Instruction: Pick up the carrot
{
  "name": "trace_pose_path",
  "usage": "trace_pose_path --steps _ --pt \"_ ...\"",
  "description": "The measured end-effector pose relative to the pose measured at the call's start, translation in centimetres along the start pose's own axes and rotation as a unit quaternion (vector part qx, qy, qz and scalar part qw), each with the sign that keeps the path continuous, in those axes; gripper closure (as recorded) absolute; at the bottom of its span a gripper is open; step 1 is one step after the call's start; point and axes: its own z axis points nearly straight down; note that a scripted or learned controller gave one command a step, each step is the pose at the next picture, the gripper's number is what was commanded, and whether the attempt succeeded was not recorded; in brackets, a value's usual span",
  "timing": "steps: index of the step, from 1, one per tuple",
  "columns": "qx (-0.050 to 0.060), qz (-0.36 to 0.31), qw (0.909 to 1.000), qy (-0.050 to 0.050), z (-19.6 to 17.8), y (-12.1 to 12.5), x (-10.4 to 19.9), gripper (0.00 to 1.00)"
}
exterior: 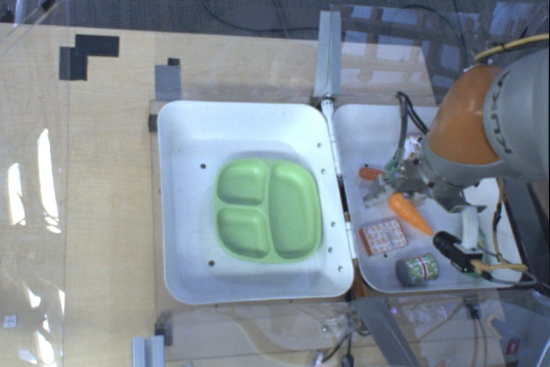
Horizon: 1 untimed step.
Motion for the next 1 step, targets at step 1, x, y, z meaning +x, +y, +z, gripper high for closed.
trace_pose_path --steps 1 --pt "-0.004 0.0 1.0 0.0 -1.26 0.27 0.02 1.0"
